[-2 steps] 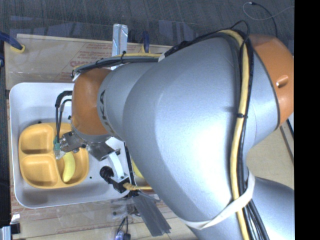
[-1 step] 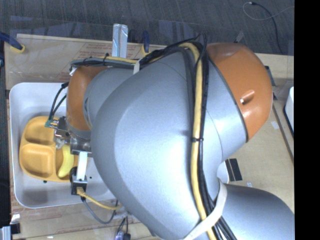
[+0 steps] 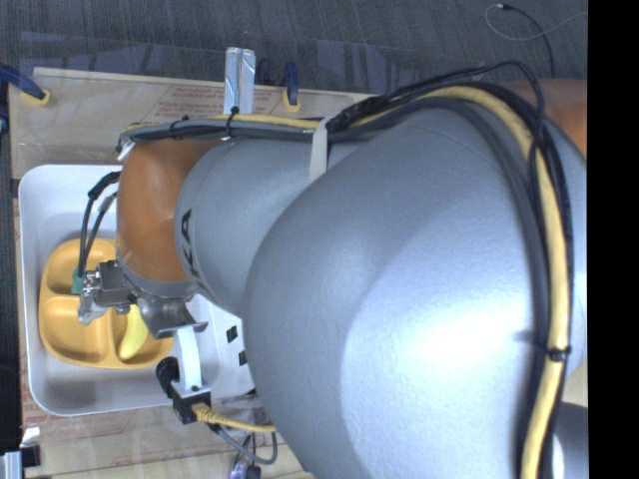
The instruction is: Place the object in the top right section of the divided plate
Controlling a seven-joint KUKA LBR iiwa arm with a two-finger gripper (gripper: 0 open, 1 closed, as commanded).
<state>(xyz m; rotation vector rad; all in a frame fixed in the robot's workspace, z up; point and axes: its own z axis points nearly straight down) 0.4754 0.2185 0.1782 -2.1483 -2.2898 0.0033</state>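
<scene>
Gripper [image 3: 105, 297] hardware sits low over the left white bin [image 3: 40, 198], and from my camera I cannot tell how it is set or whether it has hold of anything; the metal parts at the wrist hide that. What I do see is the arm [image 3: 399, 297] swelling across most of my view, grey casing in the foreground and the orange band [image 3: 150, 208] just above the wrist, with black and yellow cables [image 3: 539, 168] running along its upper edge and down the right side.

Under the wrist lies the yellow divided plate [image 3: 62, 317], resting inside the left bin near its left wall. I can make out a ridge between sections on the plate's left part; the rest of it is covered by the arm. A yellow object [image 3: 132, 337], curved and banana-like, lies on the plate just below the wrist hardware, touching or nearly touching it. Which section it lies in I cannot say with the arm in the way.

A white mounting block [image 3: 195, 357] with black fittings hangs off the wrist over the bin's lower edge. Beyond the bin, the desk [image 3: 180, 98] shows as pale wood, with a small upright silver piece [image 3: 240, 78] at its far edge.
</scene>
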